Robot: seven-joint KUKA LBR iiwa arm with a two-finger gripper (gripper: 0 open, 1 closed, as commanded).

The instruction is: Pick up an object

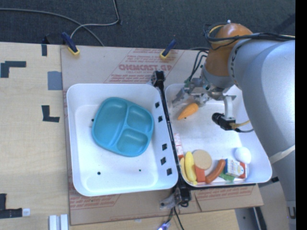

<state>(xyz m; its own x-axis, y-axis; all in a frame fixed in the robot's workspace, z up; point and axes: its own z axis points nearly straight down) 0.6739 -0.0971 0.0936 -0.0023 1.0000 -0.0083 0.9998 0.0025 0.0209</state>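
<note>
Toy carrot [188, 110]: light, rigid, smooth plastic; grasp mid-body. Hand [191, 96] just above it; grip state indiscernible.

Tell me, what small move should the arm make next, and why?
Probably lower the end effector slightly onto the carrot. It hovers just above the carrot's upper end in the right bin, and nothing visibly sits between them, so a short descent seems enough to attempt a grasp.
</note>
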